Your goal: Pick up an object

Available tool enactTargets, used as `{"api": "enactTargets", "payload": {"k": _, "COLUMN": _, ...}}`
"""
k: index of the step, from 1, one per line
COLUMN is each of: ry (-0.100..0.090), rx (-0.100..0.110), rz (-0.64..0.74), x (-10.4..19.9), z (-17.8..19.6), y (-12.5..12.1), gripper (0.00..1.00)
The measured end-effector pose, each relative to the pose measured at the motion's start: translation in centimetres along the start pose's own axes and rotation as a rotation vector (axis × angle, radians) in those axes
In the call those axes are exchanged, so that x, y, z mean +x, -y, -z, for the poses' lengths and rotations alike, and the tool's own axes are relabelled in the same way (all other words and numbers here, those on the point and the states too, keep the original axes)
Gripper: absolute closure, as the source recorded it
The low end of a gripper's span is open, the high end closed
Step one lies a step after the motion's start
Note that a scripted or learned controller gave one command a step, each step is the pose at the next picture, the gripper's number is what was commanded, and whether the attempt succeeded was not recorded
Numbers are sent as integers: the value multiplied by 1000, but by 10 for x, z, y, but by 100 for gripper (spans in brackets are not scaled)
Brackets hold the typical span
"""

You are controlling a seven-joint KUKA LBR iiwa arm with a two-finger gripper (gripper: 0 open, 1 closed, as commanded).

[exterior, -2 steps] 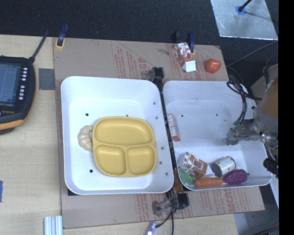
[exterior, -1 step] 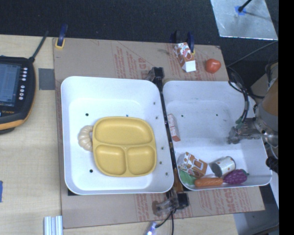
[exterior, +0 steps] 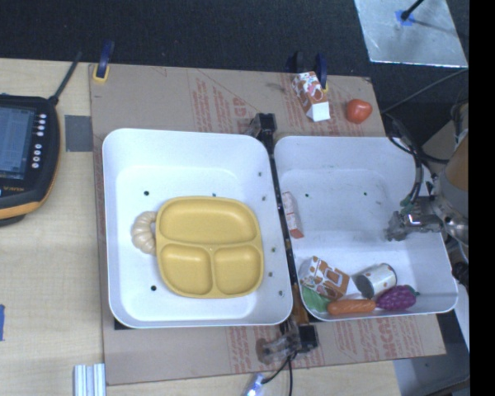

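Can (exterior: 374, 280) | lies in right bin (exterior: 346, 163) | hand (exterior: 403, 223) hovers near right wall, grip unclear, seemingly empty

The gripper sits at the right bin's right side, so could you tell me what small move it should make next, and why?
Probably slide the gripper toward the near edge and lower it over the silver can. The right bin has its items bunched along that edge, with the can nearest the gripper and bare floor under it now.
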State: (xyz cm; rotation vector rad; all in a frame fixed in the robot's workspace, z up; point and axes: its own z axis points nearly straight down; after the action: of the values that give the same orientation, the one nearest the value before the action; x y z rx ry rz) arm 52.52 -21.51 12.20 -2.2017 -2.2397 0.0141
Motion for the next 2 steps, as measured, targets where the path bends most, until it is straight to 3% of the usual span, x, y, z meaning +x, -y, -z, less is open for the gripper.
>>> {"api": "enactTargets", "payload": {"k": 2, "ry": 4, "rx": 0, "rz": 5, "x": -2, "z": 20, "y": 0, "gripper": 100}}
